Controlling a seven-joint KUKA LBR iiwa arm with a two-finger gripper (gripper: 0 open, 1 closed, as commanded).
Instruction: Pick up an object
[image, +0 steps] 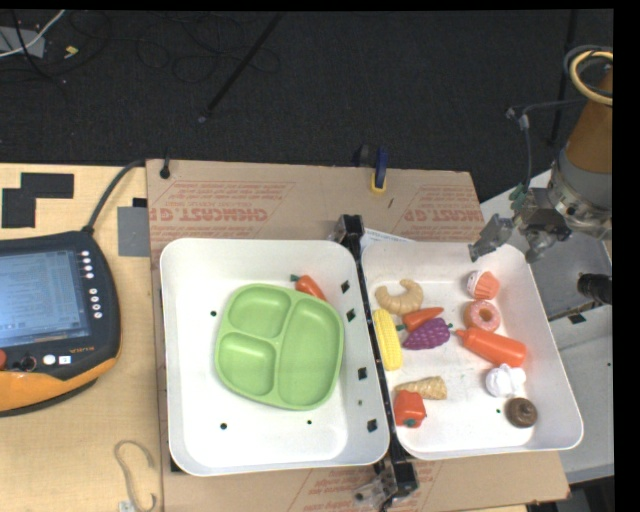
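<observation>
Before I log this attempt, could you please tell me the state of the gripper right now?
Gripper: open, holding nothing, at the upper right edge of the right bin, above the pink-orange toy.

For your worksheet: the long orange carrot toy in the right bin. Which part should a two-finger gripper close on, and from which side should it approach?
Probably the middle of the long orange carrot toy, coming straight down from above. It lies flat and slanted on the floor of the right white bin, so the fingers should close across its narrow width. The pink-frosted doughnut toy sits close to its upper-left end, so mid-body gives more room.
</observation>
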